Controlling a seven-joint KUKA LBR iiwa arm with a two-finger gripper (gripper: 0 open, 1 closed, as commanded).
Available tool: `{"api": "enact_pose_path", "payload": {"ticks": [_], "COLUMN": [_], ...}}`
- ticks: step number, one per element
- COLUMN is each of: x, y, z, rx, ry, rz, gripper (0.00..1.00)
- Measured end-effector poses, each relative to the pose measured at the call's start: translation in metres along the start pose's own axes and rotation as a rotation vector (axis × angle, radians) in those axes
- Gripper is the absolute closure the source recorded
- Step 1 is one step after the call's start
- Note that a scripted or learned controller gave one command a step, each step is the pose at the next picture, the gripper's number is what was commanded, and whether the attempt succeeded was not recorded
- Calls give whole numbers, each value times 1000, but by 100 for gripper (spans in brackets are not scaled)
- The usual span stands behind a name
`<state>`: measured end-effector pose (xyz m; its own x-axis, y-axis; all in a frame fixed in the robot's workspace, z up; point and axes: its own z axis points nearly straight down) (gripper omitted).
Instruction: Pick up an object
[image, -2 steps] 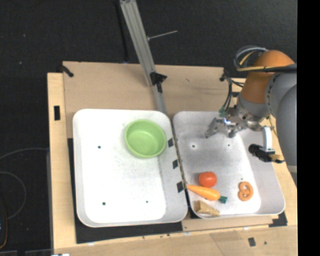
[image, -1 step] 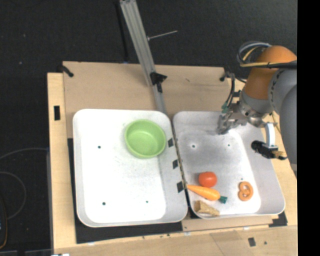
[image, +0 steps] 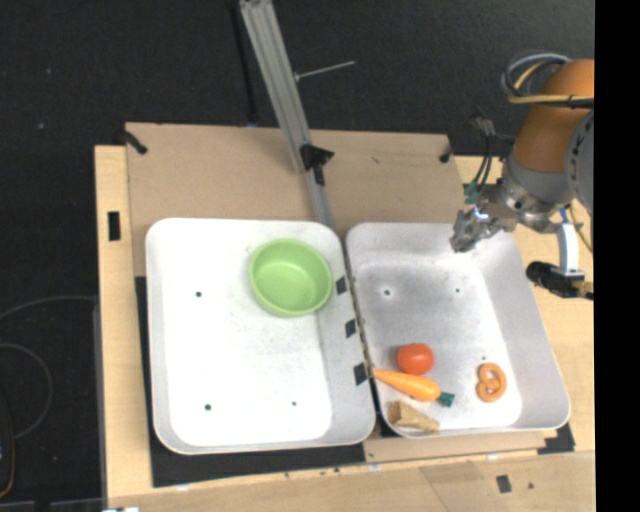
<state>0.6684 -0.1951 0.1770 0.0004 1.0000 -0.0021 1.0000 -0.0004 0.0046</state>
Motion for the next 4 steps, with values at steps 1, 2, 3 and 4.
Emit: {"api": "enact_pose_path", "payload": {"ticks": [1,2,3,4], "x": [-1,52,107,164], "y": [1,7,5,4], "z": [-42,-49,-62,-69], "rx": [3,3,4,6], "ry": [1,3,4,4], "rz": [-2,-7,-8,-8], "gripper": [100,100,100,100]}}
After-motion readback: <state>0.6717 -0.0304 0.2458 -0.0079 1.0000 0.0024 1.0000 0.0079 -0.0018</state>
